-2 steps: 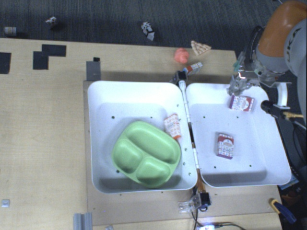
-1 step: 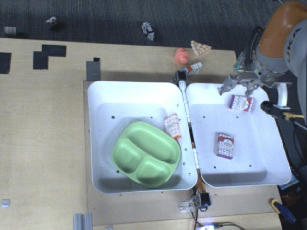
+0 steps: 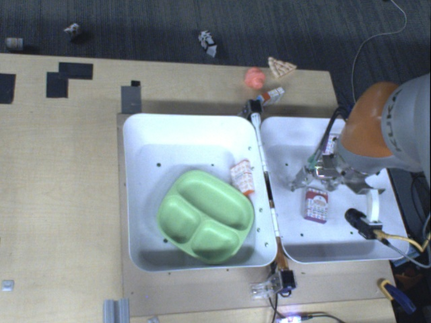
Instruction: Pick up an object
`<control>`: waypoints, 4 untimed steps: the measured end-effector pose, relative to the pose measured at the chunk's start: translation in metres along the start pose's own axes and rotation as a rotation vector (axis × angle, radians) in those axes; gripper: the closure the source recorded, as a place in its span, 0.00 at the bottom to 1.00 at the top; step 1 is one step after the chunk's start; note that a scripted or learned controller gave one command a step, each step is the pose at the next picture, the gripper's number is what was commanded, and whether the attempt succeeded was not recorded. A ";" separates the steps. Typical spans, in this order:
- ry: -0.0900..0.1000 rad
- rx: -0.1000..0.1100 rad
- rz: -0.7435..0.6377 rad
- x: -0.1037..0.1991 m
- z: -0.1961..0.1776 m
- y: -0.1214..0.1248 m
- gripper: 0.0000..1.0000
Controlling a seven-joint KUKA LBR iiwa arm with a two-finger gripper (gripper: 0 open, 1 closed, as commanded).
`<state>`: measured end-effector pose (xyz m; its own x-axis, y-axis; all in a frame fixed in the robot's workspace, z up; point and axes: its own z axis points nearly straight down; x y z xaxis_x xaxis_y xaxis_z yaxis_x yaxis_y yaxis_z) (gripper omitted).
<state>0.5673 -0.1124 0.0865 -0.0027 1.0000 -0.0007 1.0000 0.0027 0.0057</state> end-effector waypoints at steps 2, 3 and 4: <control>-0.001 0.000 0.000 -0.065 -0.035 0.067 1.00; 0.001 -0.002 -0.004 -0.008 -0.117 0.104 1.00; 0.000 0.001 -0.003 -0.009 -0.116 0.103 0.00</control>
<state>0.6696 -0.1215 0.2030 -0.0054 1.0000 -0.0006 1.0000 0.0054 0.0045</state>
